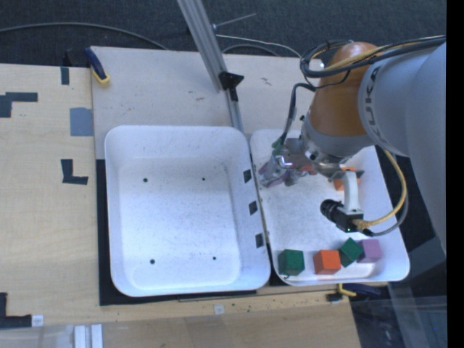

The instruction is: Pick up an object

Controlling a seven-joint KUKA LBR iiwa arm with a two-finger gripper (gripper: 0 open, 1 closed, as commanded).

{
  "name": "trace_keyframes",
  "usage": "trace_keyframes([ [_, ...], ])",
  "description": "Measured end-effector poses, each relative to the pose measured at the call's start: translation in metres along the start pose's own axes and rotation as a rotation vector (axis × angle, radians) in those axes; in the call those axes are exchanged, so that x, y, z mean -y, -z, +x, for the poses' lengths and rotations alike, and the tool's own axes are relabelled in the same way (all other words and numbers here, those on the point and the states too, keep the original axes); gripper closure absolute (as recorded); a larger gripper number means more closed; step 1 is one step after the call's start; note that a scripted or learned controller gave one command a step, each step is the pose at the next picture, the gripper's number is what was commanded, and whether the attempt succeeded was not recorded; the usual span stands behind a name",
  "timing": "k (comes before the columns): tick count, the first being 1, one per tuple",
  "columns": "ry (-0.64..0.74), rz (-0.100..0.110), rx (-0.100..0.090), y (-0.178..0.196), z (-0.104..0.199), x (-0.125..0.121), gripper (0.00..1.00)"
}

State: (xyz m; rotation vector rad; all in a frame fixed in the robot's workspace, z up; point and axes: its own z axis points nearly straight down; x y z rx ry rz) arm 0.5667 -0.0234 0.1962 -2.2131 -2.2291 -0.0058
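We see the claw (279, 169) low over the right bin (388, 267), near its upper left; whether it is released or clenched we cannot tell. Two green blocks (291, 261) (351, 251), an orange block (326, 261) and a purple block (371, 249) sit along the bin's near edge.

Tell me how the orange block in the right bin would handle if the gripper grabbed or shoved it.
The orange block looks like a small rigid cube, so it probably keeps its shape and slides rather than rolls. It sits near the bin's front wall between two green blocks, so a shove would likely jam it against them.
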Motion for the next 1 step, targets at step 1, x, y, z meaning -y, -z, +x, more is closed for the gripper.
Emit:
trace_keyframes([
  [1,-0.001,0.007,0.001,-0.0052,0.0512,0.0183,1.0],
])
